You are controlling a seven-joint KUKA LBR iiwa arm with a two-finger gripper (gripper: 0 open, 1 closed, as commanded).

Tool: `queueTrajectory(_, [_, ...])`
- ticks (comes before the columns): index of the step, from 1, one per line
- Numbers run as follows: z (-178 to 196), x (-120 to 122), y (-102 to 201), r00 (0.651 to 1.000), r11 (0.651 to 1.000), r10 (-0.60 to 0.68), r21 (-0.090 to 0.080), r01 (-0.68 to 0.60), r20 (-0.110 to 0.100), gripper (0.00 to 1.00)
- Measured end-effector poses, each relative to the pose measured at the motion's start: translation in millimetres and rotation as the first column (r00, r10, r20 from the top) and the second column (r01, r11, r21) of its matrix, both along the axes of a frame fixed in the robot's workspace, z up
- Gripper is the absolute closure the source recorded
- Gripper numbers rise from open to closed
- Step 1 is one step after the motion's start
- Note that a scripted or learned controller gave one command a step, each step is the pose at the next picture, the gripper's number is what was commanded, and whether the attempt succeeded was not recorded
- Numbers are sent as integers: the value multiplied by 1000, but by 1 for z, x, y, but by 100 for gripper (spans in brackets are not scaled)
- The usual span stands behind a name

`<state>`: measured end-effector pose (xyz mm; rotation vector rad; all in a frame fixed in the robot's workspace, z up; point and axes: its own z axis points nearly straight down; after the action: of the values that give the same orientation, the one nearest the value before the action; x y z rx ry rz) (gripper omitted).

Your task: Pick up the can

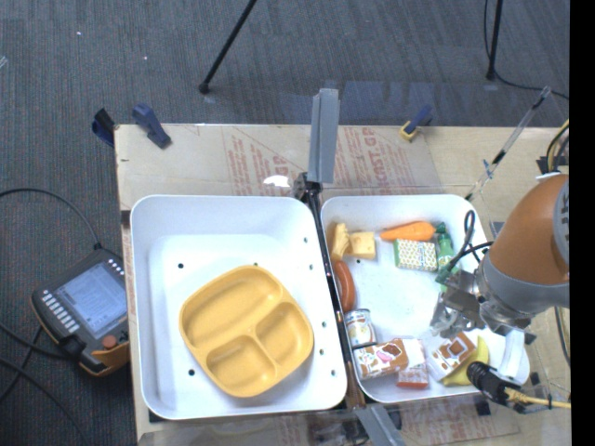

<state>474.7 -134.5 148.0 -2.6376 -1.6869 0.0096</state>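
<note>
Camera view: tool (448, 316) low over right bin (400, 203), right of can (359, 328), a bare strip of bin floor between. Cannot tell tool state; wrist hides the tips. Can upright near the bin's left wall, just above snack packet (381, 359), below brown round item (346, 286). Nothing seen in the tool. Judged: can not yet grasped; closing in, gripping and lifting all left. Yellow tray (246, 331) left of can, in the other bin.
</note>
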Motion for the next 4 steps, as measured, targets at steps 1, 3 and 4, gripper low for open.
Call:
queueTrajectory(1, [8,0,0,1000,1000,-1,3,1,-5,100])
queueTrajectory(3, [-20,12,-58,1000,1000,27,-3,-27,6,100])
queueTrajectory(4, [-62,17,-59,992,992,129,-3,-129,7,100])
